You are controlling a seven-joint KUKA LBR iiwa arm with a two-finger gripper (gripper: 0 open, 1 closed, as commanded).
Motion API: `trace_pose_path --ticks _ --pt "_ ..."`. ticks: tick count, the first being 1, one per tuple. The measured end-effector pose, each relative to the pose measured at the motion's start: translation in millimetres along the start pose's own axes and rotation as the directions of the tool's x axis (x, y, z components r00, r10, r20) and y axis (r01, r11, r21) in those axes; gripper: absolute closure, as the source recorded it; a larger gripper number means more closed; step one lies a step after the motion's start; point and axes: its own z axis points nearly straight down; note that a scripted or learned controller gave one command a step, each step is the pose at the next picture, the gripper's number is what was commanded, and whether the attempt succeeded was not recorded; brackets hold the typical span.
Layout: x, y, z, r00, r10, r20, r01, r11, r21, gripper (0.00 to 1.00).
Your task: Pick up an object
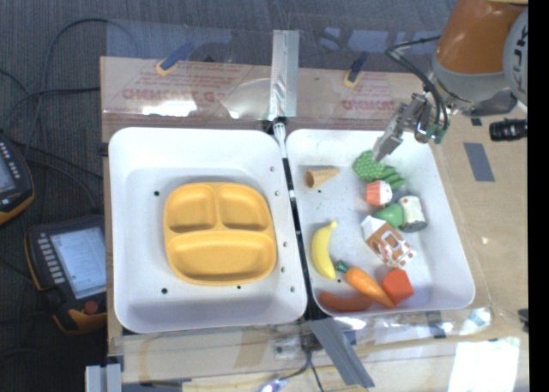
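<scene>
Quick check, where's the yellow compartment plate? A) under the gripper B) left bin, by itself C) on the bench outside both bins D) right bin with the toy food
B: the yellow three-compartment plastic plate lies flat in the left white bin, while the yellow toy banana, orange toy carrot and the other toy food sit in the right white bin.

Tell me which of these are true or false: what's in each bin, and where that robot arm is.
1. The yellow three-compartment plastic plate lies in the left white bin. True.
2. The yellow toy banana lies on that plate. False: it lies in the right white bin.
3. The gripper is above the right bin's far side, near the green bumpy toy. True.
4. The orange toy carrot lies outside both bins. False: it lies in the right bin.
</scene>
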Motion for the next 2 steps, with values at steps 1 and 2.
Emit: trace_pose_path --ticks 1,2 --pt "0.0 -0.4 0.1 1.0 0.001 0.0 -0.001 1.0 0.001 0.0" --pt "32.8 -1.1 142.6 0.998 0.068 0.002 -0.068 0.998 -0.001 0.0"
